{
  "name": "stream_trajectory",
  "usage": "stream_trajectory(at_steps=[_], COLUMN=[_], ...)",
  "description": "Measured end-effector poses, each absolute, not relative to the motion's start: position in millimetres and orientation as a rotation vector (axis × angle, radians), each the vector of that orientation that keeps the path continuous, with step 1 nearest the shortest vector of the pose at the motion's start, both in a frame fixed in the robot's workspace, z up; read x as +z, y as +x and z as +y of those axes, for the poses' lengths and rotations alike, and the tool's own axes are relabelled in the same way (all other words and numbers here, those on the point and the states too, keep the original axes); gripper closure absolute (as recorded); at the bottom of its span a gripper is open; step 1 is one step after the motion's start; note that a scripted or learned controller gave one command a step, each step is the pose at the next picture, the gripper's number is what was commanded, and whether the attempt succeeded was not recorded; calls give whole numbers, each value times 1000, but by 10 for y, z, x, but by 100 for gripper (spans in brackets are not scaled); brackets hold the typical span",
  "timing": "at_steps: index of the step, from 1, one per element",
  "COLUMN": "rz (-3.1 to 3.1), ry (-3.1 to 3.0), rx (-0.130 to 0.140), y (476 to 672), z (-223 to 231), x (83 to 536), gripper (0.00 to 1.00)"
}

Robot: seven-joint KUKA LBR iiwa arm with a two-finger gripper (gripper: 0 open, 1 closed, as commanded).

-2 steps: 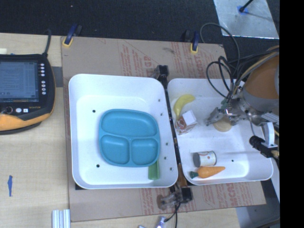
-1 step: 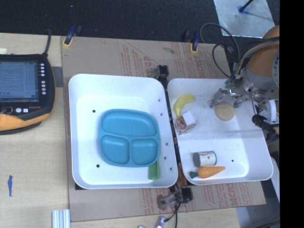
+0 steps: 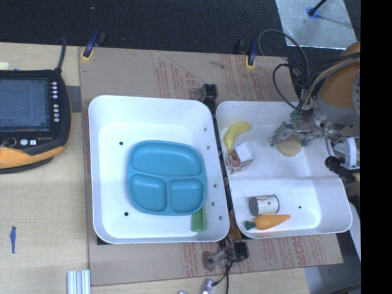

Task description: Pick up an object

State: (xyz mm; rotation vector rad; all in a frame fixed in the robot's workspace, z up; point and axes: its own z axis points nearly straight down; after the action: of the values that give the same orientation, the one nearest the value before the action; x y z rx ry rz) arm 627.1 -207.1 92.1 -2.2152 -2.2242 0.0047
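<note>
My gripper [image 3: 294, 138] is in the right bin [image 3: 331, 188], near its far right corner, and its fingers stand spread and open. A beige rounded object [image 3: 289, 147] lies right beneath and slightly in front of the fingertips, resting on the bin floor and not lifted. A yellow banana [image 3: 236, 133] and a small wrapped packet [image 3: 239, 157] lie to its left by the bin's left wall. A small can [image 3: 264, 204] on its side and an orange carrot [image 3: 270, 222] lie near the front edge.
The left bin [image 3: 110, 127] holds a blue divided plate [image 3: 166, 176] and a green block [image 3: 198, 220] at its front right corner. A handheld control tablet [image 3: 27, 115] sits on the bench at far left. Cables loop behind the arm [image 3: 288, 60].
</note>
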Motion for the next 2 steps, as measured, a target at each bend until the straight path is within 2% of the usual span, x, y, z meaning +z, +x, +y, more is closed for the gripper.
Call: stream_trajectory(at_steps=[1,2], rz=[-2227,-2225], ry=[-2214,-2214], rx=[1,5], y=[6568,6172], z=[-2109,-2044], x=[926,919], gripper=[0,0])
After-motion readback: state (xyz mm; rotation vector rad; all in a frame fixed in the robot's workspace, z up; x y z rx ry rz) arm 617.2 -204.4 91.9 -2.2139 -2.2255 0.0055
